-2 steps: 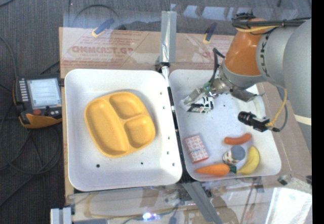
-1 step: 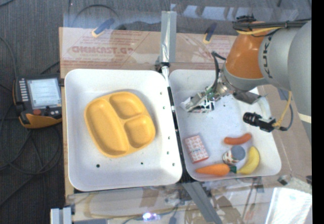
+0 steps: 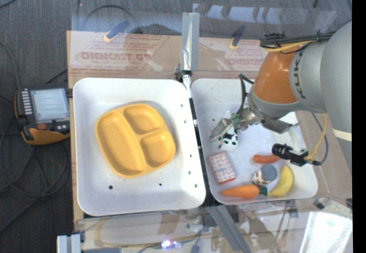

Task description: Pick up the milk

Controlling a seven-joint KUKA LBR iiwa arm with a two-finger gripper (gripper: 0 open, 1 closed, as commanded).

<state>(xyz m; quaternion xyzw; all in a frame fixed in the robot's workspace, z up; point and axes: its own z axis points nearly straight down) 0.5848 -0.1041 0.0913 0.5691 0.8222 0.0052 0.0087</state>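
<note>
Grey carpet surrounds the table (image 3: 86, 51), which carries two white bins; the left bin (image 3: 86, 189) holds a yellow divided tray (image 3: 136, 138). The milk (image 3: 230, 141), a small cow-spotted carton, lies in the right bin (image 3: 214, 94) near its centre. The pincer (image 3: 227, 127) hangs just above it, fingers apart and gripping nothing, apparently positioned to straddle the carton before descending.

Bench (image 3: 131, 54): brown board surface, faint red print, seen from above at slant.
Directly on bench: two shallow white bins side by side, edges touching along centre seam.
Left bin (image 3: 91, 189): rounded corners, holds yellow three-compartment tray (image 3: 135, 138).
Right bin (image 3: 214, 94): holds small food items.
Blue clip (image 3: 116, 30) on bench's far edge behind left bin; yellow-and-blue clip (image 3: 236, 38) behind right bin.
Metal bar (image 3: 189, 40) upright-running at far edge, above seam.
</note>
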